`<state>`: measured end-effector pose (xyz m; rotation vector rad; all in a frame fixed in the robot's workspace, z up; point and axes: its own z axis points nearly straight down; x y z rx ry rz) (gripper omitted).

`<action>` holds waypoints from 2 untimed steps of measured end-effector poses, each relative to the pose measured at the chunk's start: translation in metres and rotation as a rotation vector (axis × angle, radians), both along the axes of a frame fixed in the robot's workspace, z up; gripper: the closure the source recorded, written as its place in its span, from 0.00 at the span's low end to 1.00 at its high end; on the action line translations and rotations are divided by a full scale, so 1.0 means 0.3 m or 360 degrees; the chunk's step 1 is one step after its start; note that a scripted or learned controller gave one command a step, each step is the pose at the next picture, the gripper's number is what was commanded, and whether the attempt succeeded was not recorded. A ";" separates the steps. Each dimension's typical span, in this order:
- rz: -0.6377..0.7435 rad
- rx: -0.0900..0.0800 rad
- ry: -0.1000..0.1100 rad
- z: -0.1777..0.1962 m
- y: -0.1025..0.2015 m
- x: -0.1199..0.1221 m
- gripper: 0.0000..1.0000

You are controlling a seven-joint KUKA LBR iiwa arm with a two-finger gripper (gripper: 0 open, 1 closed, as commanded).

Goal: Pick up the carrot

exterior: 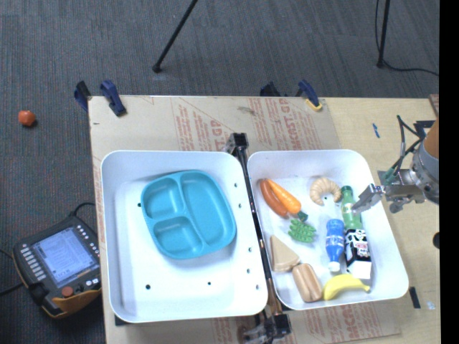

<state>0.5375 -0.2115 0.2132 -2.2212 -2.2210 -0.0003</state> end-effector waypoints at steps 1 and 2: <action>0.0075 0.0003 0.0005 -0.273 0.254 0.137 0.00; 0.0067 0.0002 0.0004 -0.421 0.386 0.317 0.00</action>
